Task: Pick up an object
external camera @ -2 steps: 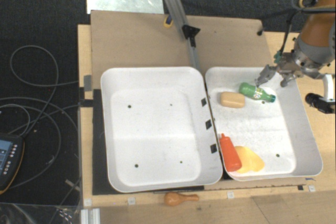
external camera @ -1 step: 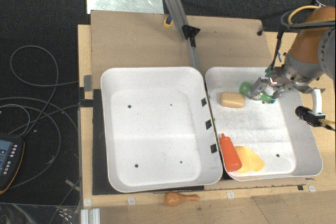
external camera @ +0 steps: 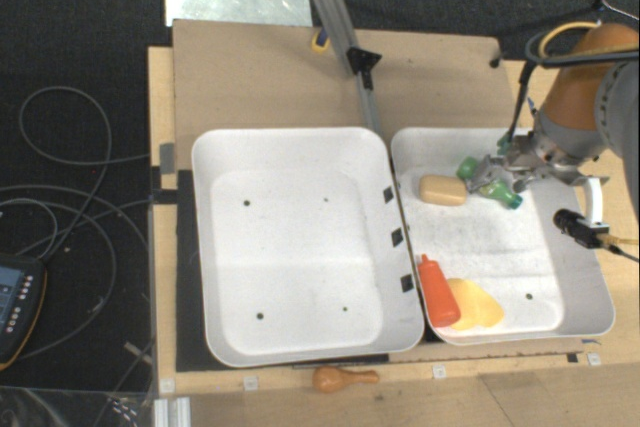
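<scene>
Camera view: gripper down on green object, right bin.

Arm cut off by the right edge, gripper covering part of the green object beside the tan block, finger state too small to tell.

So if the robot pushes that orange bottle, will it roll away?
Probably a bit. The orange bottle looks round and lies on its side, so it could roll sideways. But it rests against the right bin's wall and touches a yellow thing, which may stop it. It looks like light plastic.
</scene>
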Robot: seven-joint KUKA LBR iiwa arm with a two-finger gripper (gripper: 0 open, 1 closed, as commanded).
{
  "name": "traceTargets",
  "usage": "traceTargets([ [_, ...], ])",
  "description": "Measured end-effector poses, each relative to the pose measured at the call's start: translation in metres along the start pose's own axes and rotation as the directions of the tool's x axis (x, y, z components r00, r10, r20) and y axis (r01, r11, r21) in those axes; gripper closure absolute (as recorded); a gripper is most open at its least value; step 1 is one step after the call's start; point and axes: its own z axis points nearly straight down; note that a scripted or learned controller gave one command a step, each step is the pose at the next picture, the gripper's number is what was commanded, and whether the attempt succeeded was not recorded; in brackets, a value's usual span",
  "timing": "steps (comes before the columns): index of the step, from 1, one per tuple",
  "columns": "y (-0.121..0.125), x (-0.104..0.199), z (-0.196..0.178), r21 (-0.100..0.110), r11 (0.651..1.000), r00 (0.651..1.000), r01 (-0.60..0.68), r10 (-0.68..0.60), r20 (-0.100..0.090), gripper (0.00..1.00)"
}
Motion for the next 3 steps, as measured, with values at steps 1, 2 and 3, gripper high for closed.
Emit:
traceTargets([
  [1, 0.001, 0.000, -0.013, -0.003, 1.000, 1.000, 0.000, 0.000, 0.001, 1.00],
  [2, 0.009, 0.000, -0.059, -0.007, 1.000, 1.000, 0.003, -0.003, 0.001, 1.00],
  [3, 0.020, -0.004, -0.111, -0.009, 1.000, 1.000, 0.005, -0.005, 0.002, 1.00],
])
